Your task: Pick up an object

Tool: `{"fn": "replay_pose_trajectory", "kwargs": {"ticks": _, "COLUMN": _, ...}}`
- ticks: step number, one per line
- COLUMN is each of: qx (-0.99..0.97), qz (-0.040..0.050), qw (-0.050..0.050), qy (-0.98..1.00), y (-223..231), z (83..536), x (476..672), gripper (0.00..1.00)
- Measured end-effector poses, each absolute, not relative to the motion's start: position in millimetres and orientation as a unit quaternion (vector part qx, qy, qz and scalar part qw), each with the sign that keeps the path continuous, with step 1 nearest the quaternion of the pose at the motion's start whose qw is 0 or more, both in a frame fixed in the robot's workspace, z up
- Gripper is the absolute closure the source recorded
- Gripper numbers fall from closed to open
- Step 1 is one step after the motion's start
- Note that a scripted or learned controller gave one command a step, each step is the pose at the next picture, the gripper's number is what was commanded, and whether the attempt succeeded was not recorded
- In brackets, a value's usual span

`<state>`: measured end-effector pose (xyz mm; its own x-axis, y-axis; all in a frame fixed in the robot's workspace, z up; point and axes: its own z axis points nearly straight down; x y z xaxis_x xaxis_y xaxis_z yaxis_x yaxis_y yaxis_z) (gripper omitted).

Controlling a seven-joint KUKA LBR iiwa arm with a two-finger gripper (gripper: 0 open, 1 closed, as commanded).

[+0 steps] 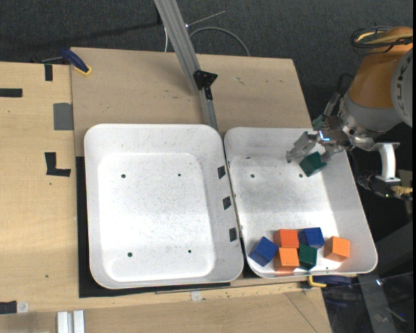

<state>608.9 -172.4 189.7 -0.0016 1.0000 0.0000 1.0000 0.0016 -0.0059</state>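
gripper: over the right bin's far right corner, closed on a green block, which shows between the fingers, below the wrist.
green block: tilted and seemingly raised off the bin floor, so the pick looks made rather than pending.
right bin: its middle is bare; the remaining blocks crowd the near edge.
cluster: blue block, orange block, a second blue block, another orange one, packed touching, harder to grip than a loner.
left bin: white floor, likely the drop side.
risk: an off-centre hold could let the block slip.
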Motion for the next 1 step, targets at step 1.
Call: {"fn": "replay_pose_trajectory", "kwargs": {"ticks": 1, "qx": -0.706, "qz": 0.0021, "qw": 0.002, "qy": -0.708, "y": -167.8, "z": 145.3, "x": 607.7, "gripper": 0.0}}
